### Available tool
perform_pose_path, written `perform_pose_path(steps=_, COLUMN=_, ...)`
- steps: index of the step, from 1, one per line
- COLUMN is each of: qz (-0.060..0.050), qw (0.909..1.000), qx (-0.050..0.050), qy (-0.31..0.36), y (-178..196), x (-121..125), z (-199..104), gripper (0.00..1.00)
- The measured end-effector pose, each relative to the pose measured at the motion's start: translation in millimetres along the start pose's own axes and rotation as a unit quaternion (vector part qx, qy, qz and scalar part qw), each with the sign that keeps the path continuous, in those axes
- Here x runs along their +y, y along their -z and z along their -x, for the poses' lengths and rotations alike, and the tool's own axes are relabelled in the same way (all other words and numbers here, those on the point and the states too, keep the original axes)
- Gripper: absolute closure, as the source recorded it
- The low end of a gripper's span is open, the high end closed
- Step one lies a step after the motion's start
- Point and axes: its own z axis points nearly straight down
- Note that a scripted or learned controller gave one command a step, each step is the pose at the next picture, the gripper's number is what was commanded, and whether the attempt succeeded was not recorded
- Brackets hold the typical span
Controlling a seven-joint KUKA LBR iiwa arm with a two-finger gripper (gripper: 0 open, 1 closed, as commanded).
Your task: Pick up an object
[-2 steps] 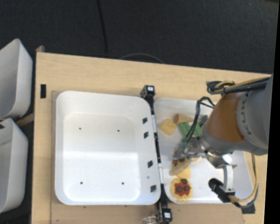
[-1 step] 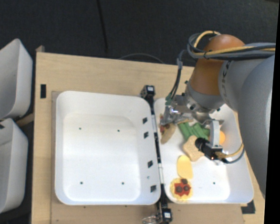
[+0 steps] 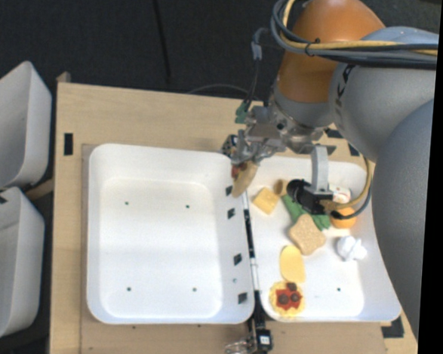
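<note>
As the arm reaches in over the bench, its gripper (image 3: 242,157) hangs at the far end of the shared rim (image 3: 249,242) where the two white bins meet. A small tan piece (image 3: 241,181) sits directly under it, at that far end of the rim and just on the right bin's (image 3: 342,287) side. From where I stand it looks like a bit of toy food, perhaps a crust or a wedge, though it is too small and shadowed for me to be sure. Whether the gripper is open around it, closed on it or merely above it, I cannot tell, because the wrist hardware crowds the view there. The piece's long axis runs nearly along the rim. Its upper end is tucked up against the gripper, and its lower end points down the rim, leaning slightly toward the left bin (image 3: 157,236). To do this pick well, I'd judge the grip should go across the short width rather than the length, centred so the piece doesn't pivot and swing out. The rim is the nuisance: a closing grip could scrape the bin wall or nudge the piece off to either side, so a straight, slow lift suits it. The yellow cheese block (image 3: 266,200) lies just beside the rim on the right, near enough to get bumped. The bread slice (image 3: 307,235) lies farther from the rim.
</note>
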Motion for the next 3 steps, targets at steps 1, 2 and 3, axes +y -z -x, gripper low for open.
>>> perform_pose_path(steps=1, qz=-0.008, qw=1.0000, qx=-0.001, qy=-0.003, y=-21, x=-54, z=-52, gripper=1.00)
perform_pose_path(steps=2, qz=-0.008, qw=1.0000, qx=-0.002, qy=-0.003, y=-42, x=-84, z=-61, gripper=1.00)
perform_pose_path(steps=3, qz=-0.005, qw=1.0000, qx=-0.001, qy=-0.003, y=-13, x=-61, z=-65, gripper=1.00)
